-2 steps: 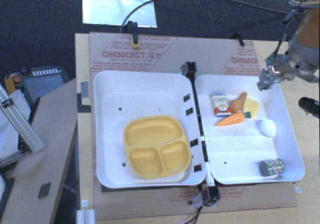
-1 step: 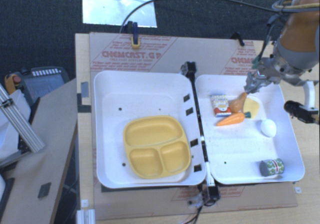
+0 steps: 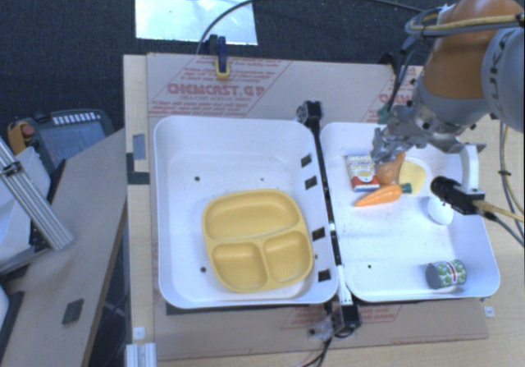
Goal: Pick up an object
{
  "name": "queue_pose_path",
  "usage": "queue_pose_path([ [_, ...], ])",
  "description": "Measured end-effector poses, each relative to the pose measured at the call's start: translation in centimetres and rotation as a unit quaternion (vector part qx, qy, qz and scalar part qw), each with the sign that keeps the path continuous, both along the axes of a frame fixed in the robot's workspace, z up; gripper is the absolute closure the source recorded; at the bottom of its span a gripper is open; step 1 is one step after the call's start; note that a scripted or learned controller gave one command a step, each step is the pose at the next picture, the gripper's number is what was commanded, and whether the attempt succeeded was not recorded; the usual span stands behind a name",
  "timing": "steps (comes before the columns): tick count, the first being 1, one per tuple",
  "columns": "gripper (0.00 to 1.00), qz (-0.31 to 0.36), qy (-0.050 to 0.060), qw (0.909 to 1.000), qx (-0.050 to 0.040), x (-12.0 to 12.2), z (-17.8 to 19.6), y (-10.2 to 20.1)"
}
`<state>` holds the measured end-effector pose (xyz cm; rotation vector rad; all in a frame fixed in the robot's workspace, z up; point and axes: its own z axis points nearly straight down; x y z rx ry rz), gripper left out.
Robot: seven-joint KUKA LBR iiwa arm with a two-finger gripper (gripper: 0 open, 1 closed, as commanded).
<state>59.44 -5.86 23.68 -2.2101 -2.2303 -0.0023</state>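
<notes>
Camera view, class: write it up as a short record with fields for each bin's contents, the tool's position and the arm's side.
left bin: yellow divided tray
right bin: carrot, small carton, white egg, can, pale yellow piece
tool: low over the carton and carrot, at an orange-brown item
arm: enters from the right

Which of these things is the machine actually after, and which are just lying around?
Likely in play, under the tool:
small red and white carton
orange toy carrot

Lying about:
yellow divided plastic tray
white egg
small green-labelled can
</notes>
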Motion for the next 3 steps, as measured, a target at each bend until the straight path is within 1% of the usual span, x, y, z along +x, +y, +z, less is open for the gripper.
queue_pose_path([
  [2,1.00,0.000,-0.001,1.0000,-0.0002,-1.3,0.9,10.0],
  [3,1.00,0.000,0.000,1.0000,-0.0002,-2.6,-1.2,15.1],
])
